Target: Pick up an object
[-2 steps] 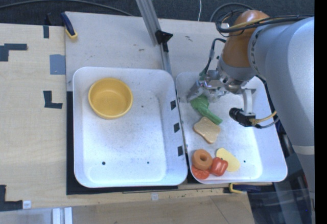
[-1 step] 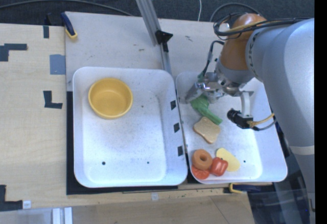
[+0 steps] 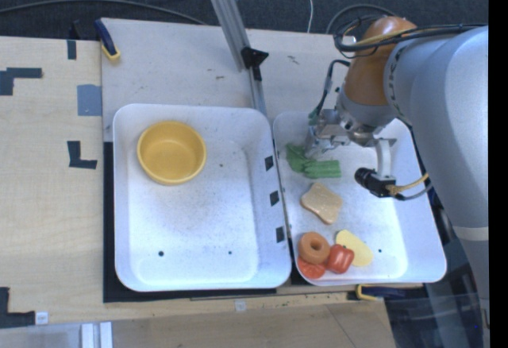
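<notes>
My gripper [image 3: 317,145] hangs low over the upper left part of the right bin [image 3: 413,255], its tip right at a green leafy toy [image 3: 314,165]. Below the green toy lies a tan bread slice [image 3: 321,202]. Near the bin's front edge sit an orange doughnut ring [image 3: 314,245], a red pepper [image 3: 339,258] and a yellow piece [image 3: 359,249]. The grey arm with its orange band [image 3: 373,72] reaches in from the right.
The left bin [image 3: 198,251] holds a yellow bowl [image 3: 171,152] in its upper left corner. A grey slanted pole [image 3: 230,13] stands behind the bins. A black cable connector [image 3: 373,181] hangs beside the wrist over the right bin.
</notes>
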Action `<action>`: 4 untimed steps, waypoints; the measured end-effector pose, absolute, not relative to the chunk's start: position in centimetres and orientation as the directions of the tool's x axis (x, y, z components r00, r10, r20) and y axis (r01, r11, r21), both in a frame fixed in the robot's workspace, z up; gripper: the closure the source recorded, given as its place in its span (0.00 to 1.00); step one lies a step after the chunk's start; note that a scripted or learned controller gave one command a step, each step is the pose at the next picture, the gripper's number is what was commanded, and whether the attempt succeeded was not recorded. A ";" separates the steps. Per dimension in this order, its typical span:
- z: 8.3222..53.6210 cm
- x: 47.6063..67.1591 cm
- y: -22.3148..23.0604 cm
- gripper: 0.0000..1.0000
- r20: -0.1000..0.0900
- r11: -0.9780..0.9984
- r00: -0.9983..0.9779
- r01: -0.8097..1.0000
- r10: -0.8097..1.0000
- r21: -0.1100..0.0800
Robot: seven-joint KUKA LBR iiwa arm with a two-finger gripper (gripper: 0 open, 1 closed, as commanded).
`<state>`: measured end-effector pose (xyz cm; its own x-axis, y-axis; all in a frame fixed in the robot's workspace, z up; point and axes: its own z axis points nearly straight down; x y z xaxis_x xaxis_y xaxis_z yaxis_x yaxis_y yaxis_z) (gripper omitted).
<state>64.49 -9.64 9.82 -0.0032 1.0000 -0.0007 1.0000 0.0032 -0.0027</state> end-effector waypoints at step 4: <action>23.8 63.0 -6.1 1.00 0.001 0.004 -0.004 1.000 1.000 -0.003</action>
<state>62.99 -6.09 23.80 -0.0040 1.0000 0.0008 1.0000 0.0040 -0.0035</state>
